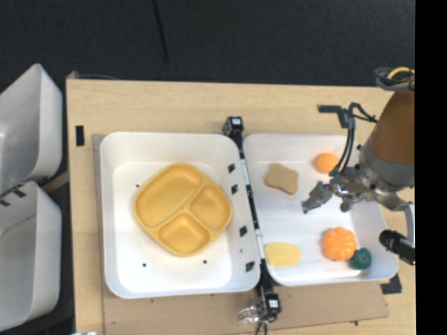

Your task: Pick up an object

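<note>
Camera view. Nearest my vantage, the bench's (pixel 84 187) front edge carries a small clip (pixel 255 313) between the bins; beyond the wood lies dark floor, with two white moulded shapes (pixel 24 187) at the left. The left bin (pixel 112 271) holds a yellow divided plate (pixel 183 208). The right bin (pixel 377 271) holds a tan bread slice (pixel 282 179), a small orange ball (pixel 326 162), a pale yellow piece (pixel 283 254), an orange pumpkin (pixel 339 243) and, touching it, a dark green item (pixel 361 258), possibly a vegetable. I see the gripper (pixel 323 192) over bare bin floor between bread and pumpkin, fingers apparently spread, grasping nothing. The arm (pixel 391 138) covers the bin's right side.
</note>
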`<state>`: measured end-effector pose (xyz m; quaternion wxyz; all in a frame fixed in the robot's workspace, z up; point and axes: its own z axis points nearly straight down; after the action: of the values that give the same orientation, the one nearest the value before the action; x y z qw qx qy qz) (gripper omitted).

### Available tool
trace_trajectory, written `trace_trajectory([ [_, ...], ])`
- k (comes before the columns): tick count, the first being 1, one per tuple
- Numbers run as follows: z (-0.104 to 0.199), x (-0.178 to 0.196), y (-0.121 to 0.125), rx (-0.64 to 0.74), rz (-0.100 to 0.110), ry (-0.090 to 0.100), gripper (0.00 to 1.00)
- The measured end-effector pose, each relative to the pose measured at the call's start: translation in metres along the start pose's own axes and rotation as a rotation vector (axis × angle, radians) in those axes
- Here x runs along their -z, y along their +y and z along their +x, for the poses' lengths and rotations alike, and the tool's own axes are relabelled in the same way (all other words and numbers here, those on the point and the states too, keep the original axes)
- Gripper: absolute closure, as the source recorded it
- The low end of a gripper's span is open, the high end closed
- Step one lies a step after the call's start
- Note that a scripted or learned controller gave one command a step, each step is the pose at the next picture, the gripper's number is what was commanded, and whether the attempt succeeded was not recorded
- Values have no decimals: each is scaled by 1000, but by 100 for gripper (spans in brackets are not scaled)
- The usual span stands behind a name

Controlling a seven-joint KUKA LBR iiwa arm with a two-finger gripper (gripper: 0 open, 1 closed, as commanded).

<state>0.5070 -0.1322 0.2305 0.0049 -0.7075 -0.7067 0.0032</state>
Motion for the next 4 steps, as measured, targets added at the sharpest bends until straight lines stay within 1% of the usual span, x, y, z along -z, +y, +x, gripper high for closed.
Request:
trace_trajectory([
  [1,0,6,3,3,-13,-2,0],
  [2,7,-44,9,0,-9,-4,0],
  [3,6,-103,0,-1,-6,-3,0],
  [4,5,-131,0,-2,-9,-4,0],
])
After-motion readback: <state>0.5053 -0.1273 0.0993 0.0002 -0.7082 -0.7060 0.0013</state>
